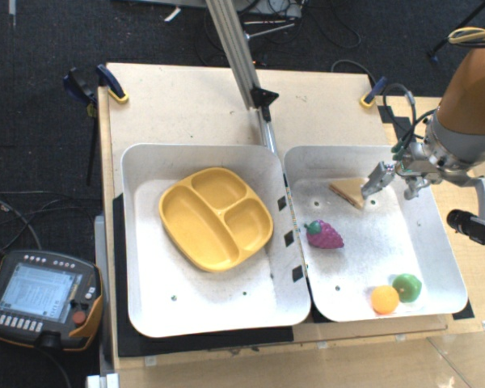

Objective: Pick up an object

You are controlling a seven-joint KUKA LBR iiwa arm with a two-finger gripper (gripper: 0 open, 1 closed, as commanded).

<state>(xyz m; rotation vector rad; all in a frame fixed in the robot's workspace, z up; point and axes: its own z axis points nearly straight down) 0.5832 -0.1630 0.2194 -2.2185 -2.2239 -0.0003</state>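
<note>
In the right bin (436,241) a tan wedge-shaped piece (347,192) lies near the back. A purple bunch of toy grapes (325,235) with a green stem sits toward the bin's left side. An orange ball (384,299) and a green ball (406,286) rest together at the front right. My gripper (394,184) hangs over the back of the right bin, just right of the tan wedge. Its fingers (377,179) are open and hold nothing.
The left bin (145,297) holds a yellow divided plate (217,217). A slanted metal pole (234,39) comes down to the ridge between the bins. Clamps grip the bench's back corners (113,87). A teach pendant (40,297) lies off the bench at the left.
</note>
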